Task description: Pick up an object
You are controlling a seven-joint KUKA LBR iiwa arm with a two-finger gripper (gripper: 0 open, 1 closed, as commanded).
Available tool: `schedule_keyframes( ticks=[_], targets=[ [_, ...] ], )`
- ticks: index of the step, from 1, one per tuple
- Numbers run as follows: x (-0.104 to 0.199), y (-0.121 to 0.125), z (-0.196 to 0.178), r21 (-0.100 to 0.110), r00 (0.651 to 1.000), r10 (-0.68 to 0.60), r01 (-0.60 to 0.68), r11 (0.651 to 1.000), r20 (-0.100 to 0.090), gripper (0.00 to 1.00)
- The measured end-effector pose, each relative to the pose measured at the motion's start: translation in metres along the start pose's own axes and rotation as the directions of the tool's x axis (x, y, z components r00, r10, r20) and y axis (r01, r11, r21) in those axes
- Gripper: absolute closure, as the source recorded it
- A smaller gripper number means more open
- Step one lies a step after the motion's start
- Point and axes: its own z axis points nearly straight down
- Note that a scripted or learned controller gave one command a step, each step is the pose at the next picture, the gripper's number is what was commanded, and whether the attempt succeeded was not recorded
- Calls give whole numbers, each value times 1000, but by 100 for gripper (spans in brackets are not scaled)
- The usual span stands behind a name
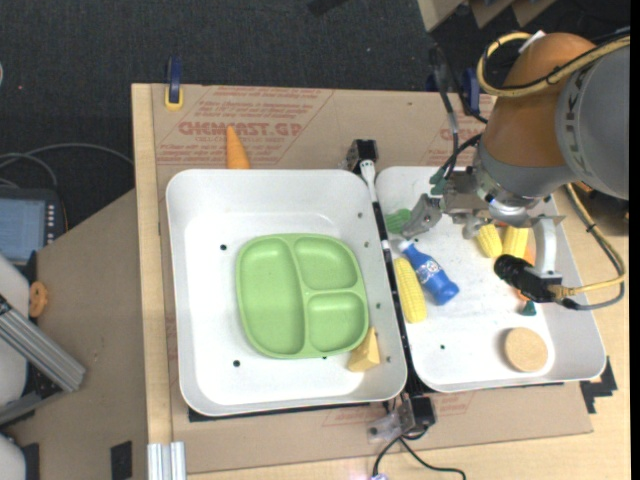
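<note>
Over the right bin [590, 353], up toward its far left corner, the gripper [440, 210] hangs low, and the grey arm with its orange band [540, 78] reaches in from the right. Loose or clamped? From this angle I cannot tell.

Just beside the gripper, against the bin's left wall, lies a small green piece [398, 218]. Below that, a yellow corn cob [410, 290] runs along the same wall. A blue bottle [433, 276] lies tilted next to it, touching the cob's side. Under the wrist, two short yellow corn pieces [502, 240] sit side by side. Down at the near right, a round tan disc [525, 349] lies flat, well apart from the others.

Across in the left bin [200, 208], a green divided plate [300, 296] sits in the middle. A yellow wedge [365, 353] rests at the plate's near right corner, close to the bin wall. Out on the bench [148, 268], beyond the left bin's far edge, an orange cone-shaped piece [236, 148] lies on its own.
</note>
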Motion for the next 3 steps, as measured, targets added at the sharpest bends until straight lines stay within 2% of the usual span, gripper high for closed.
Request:
schedule_keyframes(
  ticks=[1, 2, 3],
  targets=[
    [-72, 0, -174, -23, 1000, 7, -6, 1000, 8, 0],
    [-136, -48, -22, 13, 1000, 10, -10, 1000, -1, 0],
    [-136, -23, 89, -4, 1000, 0, 0, 1000, 1, 0]
  ],
)
